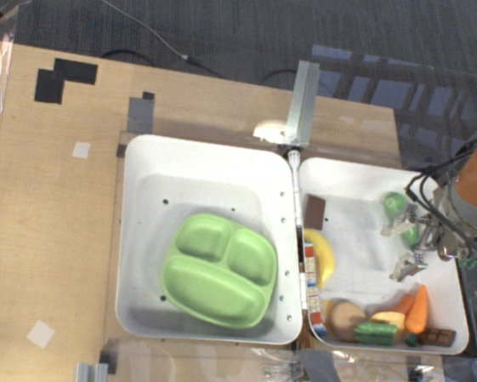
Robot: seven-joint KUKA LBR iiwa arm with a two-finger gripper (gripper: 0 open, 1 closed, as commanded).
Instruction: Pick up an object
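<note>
We see the gripper (414, 249) over the right bin (352, 209), but cannot tell its state. A green object (394, 204) sits just beside it, a carrot (417, 309) below, the wooden bench (37, 231) far left.

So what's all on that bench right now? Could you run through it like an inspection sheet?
Surface: wooden bench bearing two shallow white bins side by side.
Job's things: right bin holds a banana, carrot, a green item and small toy foods along its near edge.
Clutter: a green divided plate lies in the left bin; black patches on the bench.
Grippers: the gripper is above the right bin, near the green item; nothing seen between its fingers.
Cables: dark cables loop by the wrist; a thin wire crosses the floor.
Surroundings: dark carpet beyond the bench.
</note>
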